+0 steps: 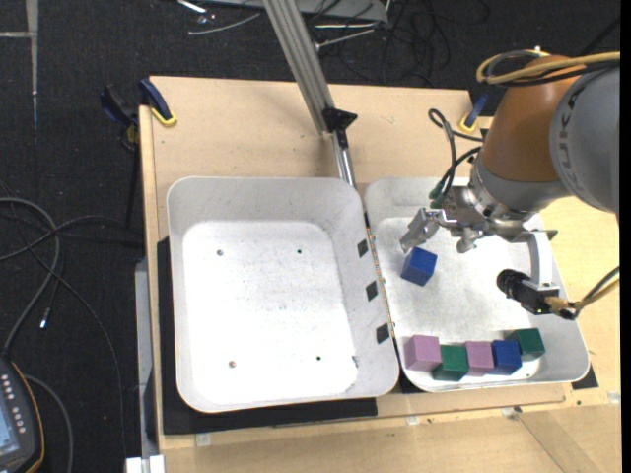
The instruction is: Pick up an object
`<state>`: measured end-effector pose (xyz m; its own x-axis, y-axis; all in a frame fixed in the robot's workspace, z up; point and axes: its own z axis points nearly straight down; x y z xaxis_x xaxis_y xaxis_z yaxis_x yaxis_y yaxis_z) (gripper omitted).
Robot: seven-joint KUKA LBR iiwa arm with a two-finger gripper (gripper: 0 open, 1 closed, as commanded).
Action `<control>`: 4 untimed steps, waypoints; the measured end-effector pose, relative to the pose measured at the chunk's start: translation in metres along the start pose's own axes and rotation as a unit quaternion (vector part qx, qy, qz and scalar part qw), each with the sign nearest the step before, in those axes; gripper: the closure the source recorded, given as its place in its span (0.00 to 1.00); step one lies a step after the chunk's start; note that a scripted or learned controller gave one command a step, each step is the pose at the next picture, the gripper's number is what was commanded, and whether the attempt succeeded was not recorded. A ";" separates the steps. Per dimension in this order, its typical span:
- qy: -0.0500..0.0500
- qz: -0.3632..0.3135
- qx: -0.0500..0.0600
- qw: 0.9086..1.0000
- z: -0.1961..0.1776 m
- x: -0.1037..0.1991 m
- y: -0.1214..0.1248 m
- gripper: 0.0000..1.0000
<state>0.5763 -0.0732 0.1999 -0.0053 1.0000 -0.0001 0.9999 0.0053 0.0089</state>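
In the camera view, the grey arm with its orange band (523, 136) reaches in from the right over the right bin (389, 205). Its pincer (441, 233) hangs low above that bin with the fingers spread apart, nothing between them. A blue cube (419, 266) lies just below and slightly left of the pincer, tilted a little, on the bin floor; whether a fingertip touches it cannot be told.

Along the near edge of the right bin sits a row of blocks close together: a pink block (423, 352), a green block (454, 361), a second pink block (479, 356), a blue block (506, 354) and a dark green block (529, 342).

The left bin (187, 294) lies beside the right one on the wooden table (237, 126), their rims touching.
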 end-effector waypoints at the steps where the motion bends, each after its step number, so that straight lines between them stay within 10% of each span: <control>1: 0.000 0.002 0.005 1.000 0.005 -0.002 -0.011 0.00; 2: 0.000 0.005 0.007 1.000 0.075 -0.042 0.014 0.00; 3: -0.003 0.006 0.002 1.000 0.032 -0.124 0.030 0.00; 4: -0.002 0.001 0.003 1.000 0.024 -0.118 0.030 1.00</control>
<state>0.6075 -0.1913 0.1765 -0.0039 1.0000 -0.0031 1.0000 0.0039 0.0036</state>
